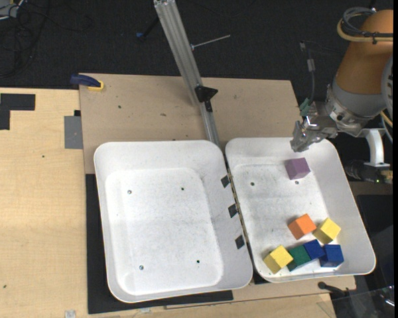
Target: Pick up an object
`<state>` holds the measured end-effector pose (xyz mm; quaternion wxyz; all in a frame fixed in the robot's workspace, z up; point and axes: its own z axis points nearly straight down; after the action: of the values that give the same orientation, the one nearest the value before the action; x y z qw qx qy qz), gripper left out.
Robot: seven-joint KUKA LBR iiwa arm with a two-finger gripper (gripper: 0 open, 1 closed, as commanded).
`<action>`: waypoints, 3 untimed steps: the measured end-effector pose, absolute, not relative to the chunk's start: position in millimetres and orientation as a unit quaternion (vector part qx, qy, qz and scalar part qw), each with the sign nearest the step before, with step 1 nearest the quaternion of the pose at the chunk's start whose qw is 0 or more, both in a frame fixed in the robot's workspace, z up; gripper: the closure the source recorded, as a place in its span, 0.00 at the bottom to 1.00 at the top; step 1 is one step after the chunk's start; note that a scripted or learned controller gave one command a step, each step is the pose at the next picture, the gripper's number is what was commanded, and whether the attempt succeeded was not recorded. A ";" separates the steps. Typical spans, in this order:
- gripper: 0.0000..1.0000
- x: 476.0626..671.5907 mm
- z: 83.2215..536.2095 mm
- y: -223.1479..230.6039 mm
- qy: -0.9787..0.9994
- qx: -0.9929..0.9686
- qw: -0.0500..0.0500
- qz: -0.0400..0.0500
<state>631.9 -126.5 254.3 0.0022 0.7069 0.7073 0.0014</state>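
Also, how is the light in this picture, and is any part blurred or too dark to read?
In the camera view the light is even and soft: the left bin and right bin look bright but grainy, and the purple block casts hardly any shadow. The floor behind the bench is almost black. The gripper is small and slightly blurred, so its state is unclear. The blue blocks merge together.

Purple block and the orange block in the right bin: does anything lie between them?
No. In the camera view, just bare white bin floor separates the purple block from the orange block.
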 end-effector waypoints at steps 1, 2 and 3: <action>1.00 602.0 258.5 -80.8 0.708 0.706 -0.002 0.000; 1.00 583.1 248.9 -25.8 0.709 0.706 -0.003 -0.001; 1.00 552.5 235.2 26.4 0.709 0.706 -0.003 -0.002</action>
<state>552.5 26.4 235.2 -0.0034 0.7057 0.7085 -0.0019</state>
